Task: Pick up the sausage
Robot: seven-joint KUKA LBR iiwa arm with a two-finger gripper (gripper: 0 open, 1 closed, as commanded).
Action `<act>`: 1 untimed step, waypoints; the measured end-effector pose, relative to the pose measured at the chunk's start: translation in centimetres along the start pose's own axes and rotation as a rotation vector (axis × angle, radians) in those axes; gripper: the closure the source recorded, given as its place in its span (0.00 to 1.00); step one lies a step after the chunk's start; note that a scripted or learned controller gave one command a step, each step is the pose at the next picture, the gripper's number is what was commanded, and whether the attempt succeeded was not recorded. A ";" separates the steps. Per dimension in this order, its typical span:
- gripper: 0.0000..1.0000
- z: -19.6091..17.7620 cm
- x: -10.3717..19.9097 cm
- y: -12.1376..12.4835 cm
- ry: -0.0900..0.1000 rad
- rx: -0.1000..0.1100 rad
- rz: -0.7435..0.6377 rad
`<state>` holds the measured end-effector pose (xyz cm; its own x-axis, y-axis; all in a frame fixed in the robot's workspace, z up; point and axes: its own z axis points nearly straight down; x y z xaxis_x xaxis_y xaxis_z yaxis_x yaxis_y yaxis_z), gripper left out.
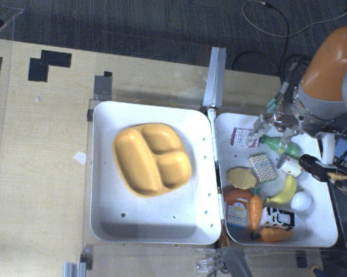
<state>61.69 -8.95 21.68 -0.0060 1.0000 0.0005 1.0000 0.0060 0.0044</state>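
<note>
On the pale wooden counter [39, 172] sit two shallow white bins side by side. The left bin [104, 219] carries a yellow three-compartment tray [152, 158], lying slightly turned.

The right bin [318, 233] is crowded: a small printed card [242, 137] at its far left, a green bottle [280, 146] on its side, a checked packet [263, 167], a round tan cookie-like piece [243, 177], a banana [285, 191], a white egg [300, 202], an upright carrot [255, 212], a red-and-white pack [237, 211], and a black-and-white box [279, 218].

The sausage [273, 235] — an orange-brown, elongated piece — lies at the near edge of the right bin, just beside the carrot's lower end and in front of the black-and-white box.

The arm reaches in from the right, its orange band [332, 64] over the far right corner. The gripper [274, 129] hangs over the far part of the right bin, above the bottle and card — its jaws stand spread apart with nothing between them, well apart from the sausage.
</note>
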 end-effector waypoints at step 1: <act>0.00 3.2 7.2 -5.2 0.001 0.002 0.037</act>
<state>56.51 -1.81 18.43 0.0306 0.9995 0.0011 0.9995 -0.0306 0.0022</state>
